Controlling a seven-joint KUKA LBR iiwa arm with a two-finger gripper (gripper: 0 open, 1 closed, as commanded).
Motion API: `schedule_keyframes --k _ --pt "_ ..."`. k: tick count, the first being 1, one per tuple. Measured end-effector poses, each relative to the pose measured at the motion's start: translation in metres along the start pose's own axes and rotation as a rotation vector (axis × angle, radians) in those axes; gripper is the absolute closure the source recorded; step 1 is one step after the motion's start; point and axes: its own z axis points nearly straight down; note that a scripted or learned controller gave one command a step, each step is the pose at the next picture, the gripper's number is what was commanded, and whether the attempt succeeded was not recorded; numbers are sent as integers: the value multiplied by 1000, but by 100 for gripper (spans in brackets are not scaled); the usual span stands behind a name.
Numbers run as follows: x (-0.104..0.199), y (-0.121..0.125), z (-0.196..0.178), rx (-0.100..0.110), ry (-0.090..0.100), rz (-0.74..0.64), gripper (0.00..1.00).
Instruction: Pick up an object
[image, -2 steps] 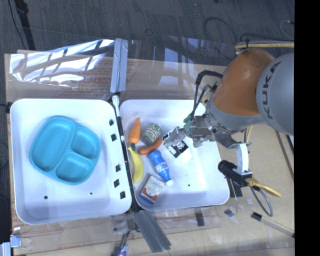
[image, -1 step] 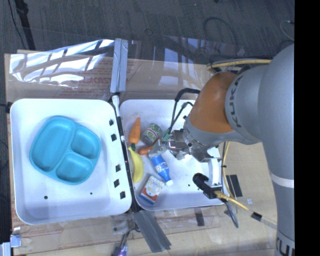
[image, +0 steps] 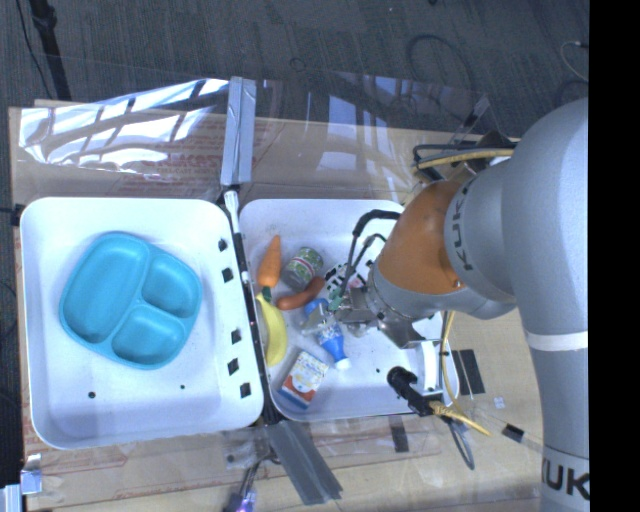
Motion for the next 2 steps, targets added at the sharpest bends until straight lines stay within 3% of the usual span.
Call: schedule_keyframes --k 1,2 --pt "0 0 -9 2 0 -6 100" --pt "4 -27 -124 -5 -2 -313 100"
